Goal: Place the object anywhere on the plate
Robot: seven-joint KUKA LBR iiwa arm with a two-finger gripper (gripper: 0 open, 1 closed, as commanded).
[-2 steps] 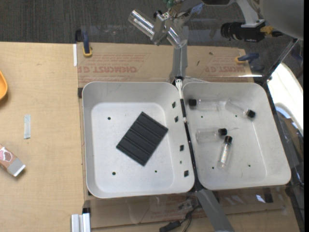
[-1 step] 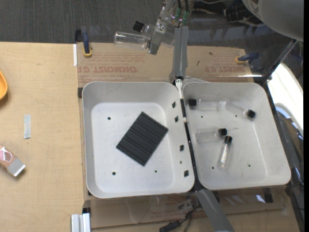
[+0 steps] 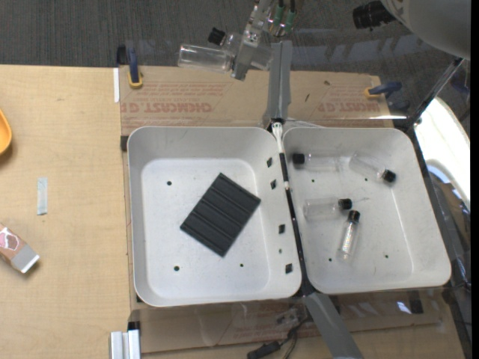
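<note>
The plate (image 3: 221,214) is a black ribbed rectangle lying at a slant on the floor of the left bin (image 3: 142,200). My gripper (image 3: 239,60) hangs high above the cardboard behind the bins, near the line where they meet. It is shut on a clear vial (image 3: 198,55), which sticks out sideways to the left of the fingers. A small black piece (image 3: 217,34) shows just above the vial. The gripper is well behind the plate and far above it.
The right bin (image 3: 426,223) holds several clear vials with black caps, such as one (image 3: 347,238) near its middle and another (image 3: 374,169) at the back. Clamps (image 3: 133,69) sit on the cardboard's back edge. Small items lie on the wooden bench at left (image 3: 41,197).
</note>
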